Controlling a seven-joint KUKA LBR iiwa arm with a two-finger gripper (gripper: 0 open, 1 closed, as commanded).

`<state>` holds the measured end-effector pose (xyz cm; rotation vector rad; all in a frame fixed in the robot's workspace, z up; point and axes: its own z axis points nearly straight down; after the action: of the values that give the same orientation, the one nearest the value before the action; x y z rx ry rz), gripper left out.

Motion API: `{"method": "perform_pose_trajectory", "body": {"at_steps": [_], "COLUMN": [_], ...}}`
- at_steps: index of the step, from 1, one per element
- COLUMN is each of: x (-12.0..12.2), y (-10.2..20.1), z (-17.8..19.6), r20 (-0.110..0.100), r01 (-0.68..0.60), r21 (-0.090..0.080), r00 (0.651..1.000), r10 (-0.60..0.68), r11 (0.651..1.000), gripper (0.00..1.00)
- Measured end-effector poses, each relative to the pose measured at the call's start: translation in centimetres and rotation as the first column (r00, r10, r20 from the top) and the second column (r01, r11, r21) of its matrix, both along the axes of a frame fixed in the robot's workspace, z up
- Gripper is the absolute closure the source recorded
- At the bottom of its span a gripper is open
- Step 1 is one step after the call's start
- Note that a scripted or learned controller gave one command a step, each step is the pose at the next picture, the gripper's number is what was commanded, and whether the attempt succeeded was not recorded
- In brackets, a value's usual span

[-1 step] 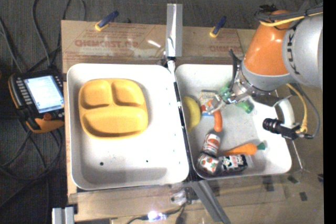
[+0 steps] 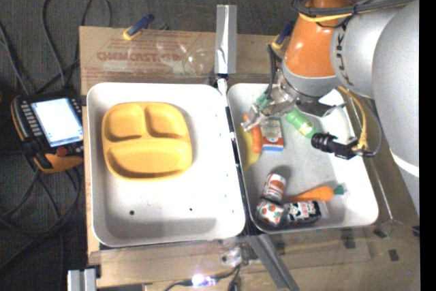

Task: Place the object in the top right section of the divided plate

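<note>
The divided plate (image 2: 147, 140), yellow, lies in the left bin (image 2: 102, 215). Relative to it, everything else we see sits to the right in the other bin (image 2: 361, 208): two cans (image 2: 274, 186), a dark carton (image 2: 302, 212), a carrot (image 2: 317, 194), a green bottle (image 2: 298, 122) and a red-and-white carton (image 2: 272, 135). The claw (image 2: 261, 116) hangs over that carton; we cannot tell its opening or whether it grips anything.

Hand (image 2: 267, 112) fingers blurred against small carton (image 2: 272, 134); arm (image 2: 388, 71) cropped at right edge.
</note>
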<state>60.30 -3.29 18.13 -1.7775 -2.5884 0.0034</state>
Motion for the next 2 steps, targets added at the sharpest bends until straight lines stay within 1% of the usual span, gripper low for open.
{"method": "perform_pose_trajectory", "body": {"at_steps": [1,2], "x": [1.7,1.5], "y": [5.3,12.4], "z": [2.7,0.0], "r20": [0.001,0.0], "r01": [-0.222,-0.204], "r21": [-0.002,0.0], "r00": [0.975,0.979], "r10": [0.222,0.204], "r11": [0.975,0.979], "gripper": [1.0,1.0]}}
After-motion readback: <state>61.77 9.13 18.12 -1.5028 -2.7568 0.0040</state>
